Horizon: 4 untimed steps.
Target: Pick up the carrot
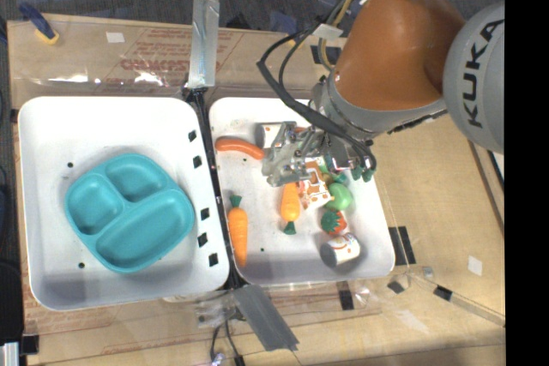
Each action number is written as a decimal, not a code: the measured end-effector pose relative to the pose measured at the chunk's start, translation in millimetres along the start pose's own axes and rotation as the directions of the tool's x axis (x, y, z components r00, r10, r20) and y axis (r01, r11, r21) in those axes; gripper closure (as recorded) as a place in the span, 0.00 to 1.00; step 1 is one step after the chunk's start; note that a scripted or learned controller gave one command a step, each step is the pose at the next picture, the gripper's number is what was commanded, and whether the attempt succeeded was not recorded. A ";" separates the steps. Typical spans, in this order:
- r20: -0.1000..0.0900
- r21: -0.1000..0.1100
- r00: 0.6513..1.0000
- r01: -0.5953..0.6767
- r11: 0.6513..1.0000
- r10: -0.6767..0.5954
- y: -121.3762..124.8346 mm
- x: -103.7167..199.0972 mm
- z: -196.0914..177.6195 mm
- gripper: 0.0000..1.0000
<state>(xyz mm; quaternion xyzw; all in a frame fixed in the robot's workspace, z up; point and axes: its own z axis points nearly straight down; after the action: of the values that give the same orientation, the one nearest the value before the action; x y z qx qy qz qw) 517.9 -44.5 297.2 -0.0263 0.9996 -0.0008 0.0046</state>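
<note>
Looming closest to the lens, we saw the grey KUKA arm with its broad orange band [390, 47] reaching in from the right and hanging over the far part of the right shallow white bin [377, 257]. Beneath the wrist, the metal two-finger gripper [287, 160] pointed down toward the middle of that bin, just above a second orange carrot-shaped toy [291, 204]; we could not tell how far apart its fingers stood, nor could we see anything held between them. We found the orange toy carrot with a green top [238, 231] lying lengthwise against the left wall of the right bin, near its front corner, apart from the gripper. Along the far side of the same bin we noted a curved orange piece [239, 147], close to the left wall. To the right of the gripper lay a green rounded toy [341, 196], with a red and green toy [334, 221] just in front of it and a grey and white cylindrical item [340, 251] nearer the front wall. In the left shallow white bin [43, 270] we saw a teal plastic plate with three compartments [129, 210], sitting near the middle.
</note>
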 end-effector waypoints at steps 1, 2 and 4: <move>-0.004 0.000 0.985 0.174 0.985 -0.174 -36.0 15.4 -28.1 1.00; -0.010 -0.007 0.941 0.339 0.941 -0.339 3.2 30.2 58.4 1.00; -0.002 -0.005 0.679 0.734 0.679 -0.734 -31.8 15.1 59.8 1.00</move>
<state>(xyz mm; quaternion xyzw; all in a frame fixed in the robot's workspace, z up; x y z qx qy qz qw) 505.0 -77.2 237.4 -0.4244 0.9055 -0.0009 0.0020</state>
